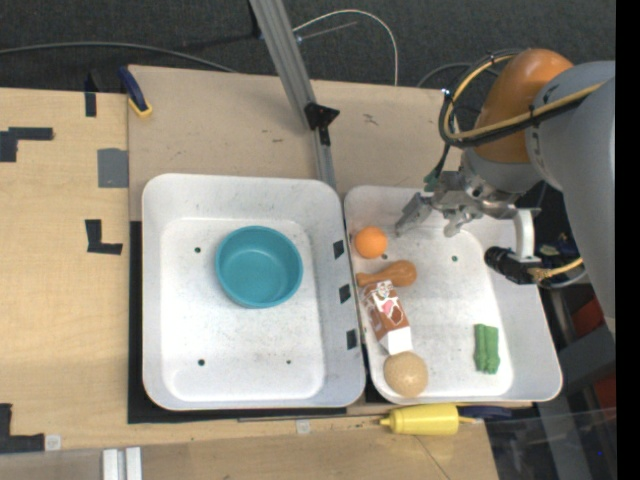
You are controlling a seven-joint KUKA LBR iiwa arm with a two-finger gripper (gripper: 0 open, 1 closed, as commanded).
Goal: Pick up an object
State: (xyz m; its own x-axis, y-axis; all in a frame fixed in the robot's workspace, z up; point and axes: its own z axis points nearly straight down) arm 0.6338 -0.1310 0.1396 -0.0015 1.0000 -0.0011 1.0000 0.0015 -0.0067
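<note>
My gripper (430, 222) hovers over the far part of the right bin (520, 368), open, with nothing between its fingers. An orange ball (371, 242) lies just left of its left finger (408, 215). Below the ball are a brown sausage-shaped piece (392, 273), a red and white carton (388, 316) and a tan round object (405, 373). A green piece (486, 348) lies near the bin's right front corner.
The left bin (170, 368) holds a blue bowl (260, 266). A yellow bottle (425, 420) lies on the bench just in front of the right bin. A grey pole (290, 58) rises behind the two bins.
</note>
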